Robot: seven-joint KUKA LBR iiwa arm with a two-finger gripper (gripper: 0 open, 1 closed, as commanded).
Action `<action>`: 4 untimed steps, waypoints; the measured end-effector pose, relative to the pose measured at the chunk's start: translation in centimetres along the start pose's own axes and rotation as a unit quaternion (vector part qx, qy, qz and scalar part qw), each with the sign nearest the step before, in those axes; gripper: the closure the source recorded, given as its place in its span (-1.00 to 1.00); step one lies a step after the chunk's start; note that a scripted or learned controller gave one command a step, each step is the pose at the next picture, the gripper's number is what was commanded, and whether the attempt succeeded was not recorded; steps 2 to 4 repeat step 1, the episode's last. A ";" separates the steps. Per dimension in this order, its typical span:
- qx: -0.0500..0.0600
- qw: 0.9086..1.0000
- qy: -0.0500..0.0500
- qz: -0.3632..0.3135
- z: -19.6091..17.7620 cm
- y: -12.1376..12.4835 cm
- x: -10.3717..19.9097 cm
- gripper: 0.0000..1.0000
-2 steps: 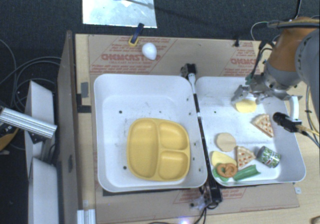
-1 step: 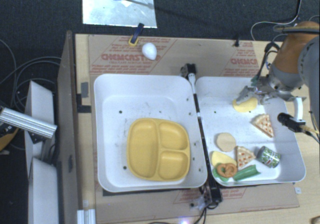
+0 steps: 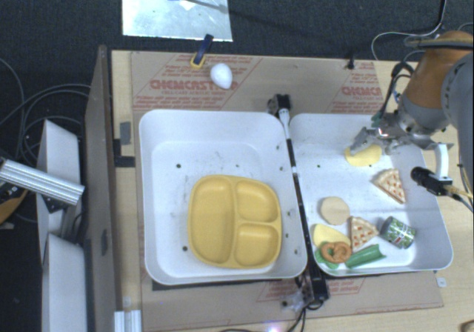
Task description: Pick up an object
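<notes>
Judging from its flat, pale look, we rate the yellow piece (image 3: 364,156) near the right bin's (image 3: 444,249) far edge as light, stiff and slippery, best pinched across its rim, while the gripper (image 3: 368,141) above it leaves its state unreadable.

A grey arm with an orange band (image 3: 437,71) reaches in from the right, its gripper (image 3: 368,142) low over a pale yellow piece (image 3: 364,155) near the back of the right bin (image 3: 326,134). Toward that bin's front edge lie pizza slices (image 3: 389,185), a round cookie (image 3: 334,210), a green can (image 3: 398,233) and a pretzel (image 3: 335,252). The left bin (image 3: 167,138) holds a yellow divided tray (image 3: 235,219).
</notes>
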State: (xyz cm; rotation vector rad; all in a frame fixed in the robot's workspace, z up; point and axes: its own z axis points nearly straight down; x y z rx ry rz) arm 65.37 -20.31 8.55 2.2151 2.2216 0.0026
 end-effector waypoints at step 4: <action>0.000 1.000 0.000 0.000 0.0 0.0 0.0 -1.00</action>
